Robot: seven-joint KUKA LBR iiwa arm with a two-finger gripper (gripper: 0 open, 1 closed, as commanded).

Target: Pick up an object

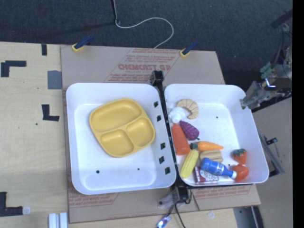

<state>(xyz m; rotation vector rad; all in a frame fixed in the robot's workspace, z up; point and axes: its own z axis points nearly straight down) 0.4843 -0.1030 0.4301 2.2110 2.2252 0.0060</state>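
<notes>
The right bin (223, 113) holds a heap of toy foods along its left and front sides. Among them are a tan croissant (188, 107), purple grapes (190, 129), an orange-red piece (179, 139), a carrot (209, 146), a corn cob (189, 161), a blue bottle (216, 167) and a small red fruit with a green top (240, 155). My gripper (250, 98) hangs at the bin's far right rim, apart from all the toys, with nothing seen in it.
A yellow divided plate (122, 127) lies in the left bin (80, 165). A black divider with clips (164, 127) runs between the bins. Both stand on a cardboard sheet (142, 68). A white cable (142, 23) loops behind.
</notes>
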